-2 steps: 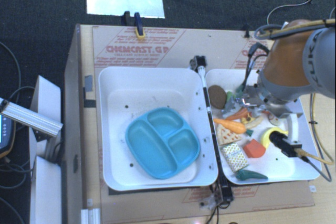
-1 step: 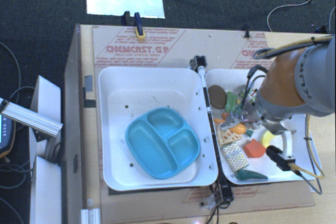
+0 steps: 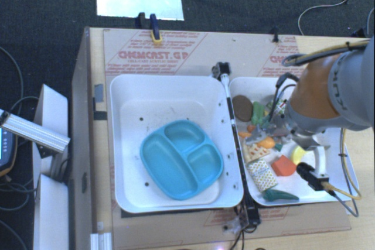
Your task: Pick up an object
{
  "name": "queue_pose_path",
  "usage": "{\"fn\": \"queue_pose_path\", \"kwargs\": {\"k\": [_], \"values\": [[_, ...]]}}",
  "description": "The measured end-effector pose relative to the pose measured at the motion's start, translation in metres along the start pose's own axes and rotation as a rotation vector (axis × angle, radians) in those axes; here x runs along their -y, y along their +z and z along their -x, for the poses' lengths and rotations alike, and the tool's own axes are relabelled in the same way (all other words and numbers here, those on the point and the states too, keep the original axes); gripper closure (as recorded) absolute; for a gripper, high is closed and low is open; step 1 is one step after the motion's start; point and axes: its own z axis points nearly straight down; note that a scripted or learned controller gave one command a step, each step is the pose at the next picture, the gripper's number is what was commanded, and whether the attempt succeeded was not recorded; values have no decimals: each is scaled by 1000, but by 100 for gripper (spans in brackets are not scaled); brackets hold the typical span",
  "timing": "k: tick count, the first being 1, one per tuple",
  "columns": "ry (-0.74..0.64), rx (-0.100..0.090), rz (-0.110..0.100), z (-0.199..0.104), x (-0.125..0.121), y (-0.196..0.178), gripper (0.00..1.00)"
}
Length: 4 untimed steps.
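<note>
A: Since the pick needs something loose, I'm reading left to right. The left bin [image 3: 126, 143] is carrying one blue tray [image 3: 181, 158], lying flat and skewed across the floor, wide and low, so I'm judging it a poor target for two fingers.

B: And the right bin [image 3: 337, 193]?

A: That's where the clutter is sitting, bunched against the divider side. A brown disc [image 3: 242, 107] is lying at the back, then green and orange bits near it, a patterned block [image 3: 261, 175] in front, an orange cube [image 3: 283, 166] just beside that, a yellow piece [image 3: 298, 154] next to the cube, and a dark green piece [image 3: 281, 195] at the front wall.

B: Arm?

A: It's reaching in from the right, hanging over that pile, likely because the small stuff is easiest to pinch. The gripper [image 3: 275, 125] is pointing down into the green and orange bits.

B: Fingers apart or together?

A: Can't tell, the wrist is hiding them. I'm not seeing anything held.
</note>
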Motion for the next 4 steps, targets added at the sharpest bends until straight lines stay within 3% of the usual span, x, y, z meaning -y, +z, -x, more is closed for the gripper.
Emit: {"fn": "queue_pose_path", "kwargs": {"k": [2,3,4], "values": [[1,4,8,-5,5,1,0],[-2,1,-8,-6,-33,7,0],[-4,0,-9,-7,-33,-4,100]]}}
